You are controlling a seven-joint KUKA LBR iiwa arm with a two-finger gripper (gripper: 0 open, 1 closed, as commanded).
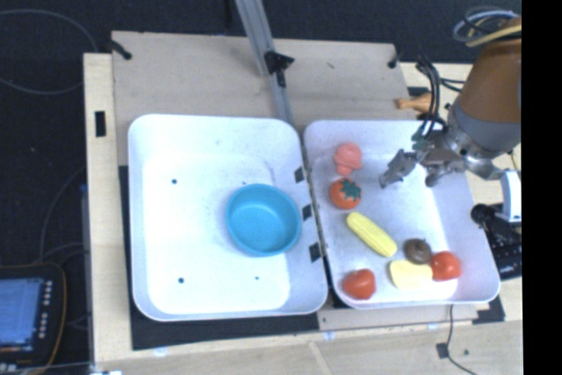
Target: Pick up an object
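From above, the tool (413, 171) is hovering over the upper right part of the right bin (457, 211), its two fingers standing apart with nothing between them. The toy foods are lying to its left and below it: a pink piece (348, 157) and a tomato with a green top (345, 193) are sitting near the bin's left wall, and a yellow corn cob (371, 234) is lying below the tool, its long axis running from upper left to lower right. A brown piece (417, 251), two red pieces (446, 265) (358, 283) and a pale yellow piece (409, 275) are clustering along the lower edge. A blue bowl (262, 219) is resting in the left bin (176, 206) on the worktop (193, 75).
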